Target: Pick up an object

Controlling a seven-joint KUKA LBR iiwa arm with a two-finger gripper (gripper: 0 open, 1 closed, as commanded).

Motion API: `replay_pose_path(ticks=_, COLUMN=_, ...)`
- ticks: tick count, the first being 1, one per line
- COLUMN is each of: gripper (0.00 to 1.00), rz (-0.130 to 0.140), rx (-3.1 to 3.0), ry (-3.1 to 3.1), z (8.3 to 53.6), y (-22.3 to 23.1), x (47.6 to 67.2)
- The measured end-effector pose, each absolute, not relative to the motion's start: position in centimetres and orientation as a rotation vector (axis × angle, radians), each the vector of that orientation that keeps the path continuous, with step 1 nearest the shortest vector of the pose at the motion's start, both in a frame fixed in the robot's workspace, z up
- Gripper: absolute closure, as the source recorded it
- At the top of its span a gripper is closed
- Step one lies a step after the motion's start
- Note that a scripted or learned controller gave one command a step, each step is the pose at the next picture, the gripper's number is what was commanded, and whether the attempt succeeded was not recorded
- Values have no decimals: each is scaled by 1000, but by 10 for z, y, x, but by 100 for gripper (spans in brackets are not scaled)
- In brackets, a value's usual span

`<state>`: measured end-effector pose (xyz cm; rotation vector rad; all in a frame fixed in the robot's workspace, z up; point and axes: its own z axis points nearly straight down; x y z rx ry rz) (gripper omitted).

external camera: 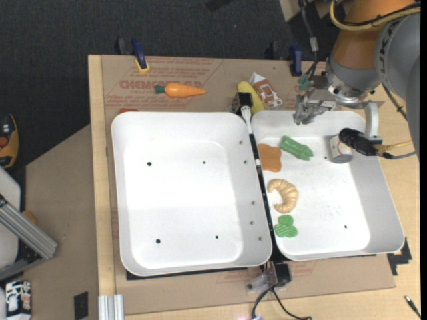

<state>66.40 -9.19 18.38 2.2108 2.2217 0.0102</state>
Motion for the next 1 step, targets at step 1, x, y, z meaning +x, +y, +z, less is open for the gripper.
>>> replay_pose_path(ticks=1, gripper=100, rz=8, rx=2214, ry=2220, z=265, y=-70, x=668)
